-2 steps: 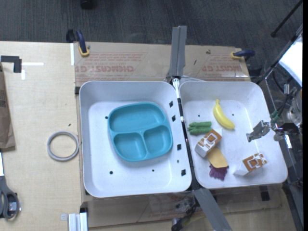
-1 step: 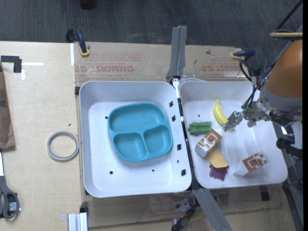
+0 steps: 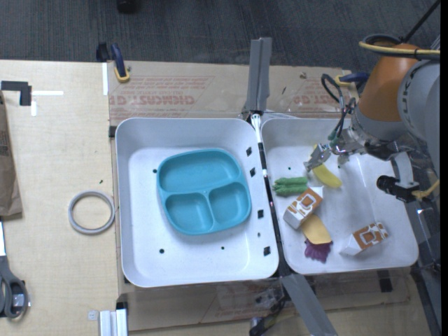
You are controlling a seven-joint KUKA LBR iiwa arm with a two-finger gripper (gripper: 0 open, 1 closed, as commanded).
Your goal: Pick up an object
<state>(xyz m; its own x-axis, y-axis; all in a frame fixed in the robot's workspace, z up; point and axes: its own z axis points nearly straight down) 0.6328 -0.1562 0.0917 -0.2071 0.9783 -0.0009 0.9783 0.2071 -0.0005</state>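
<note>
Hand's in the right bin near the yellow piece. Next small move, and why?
Probably lower the hand a little onto the yellow piece. The hand sits just above and left of it, with the green item close on the left, so a short straight drop looks safer than shifting sideways. Nothing shows between its tips yet.

Light: bright, even, from overhead.
Shadows: soft, faint inside the left bin [image 3: 126, 208].
Focus: slightly soft throughout.

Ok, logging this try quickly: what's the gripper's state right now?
Gripper: cannot be told; it hangs over the right bin, just above the yellow object.
</note>
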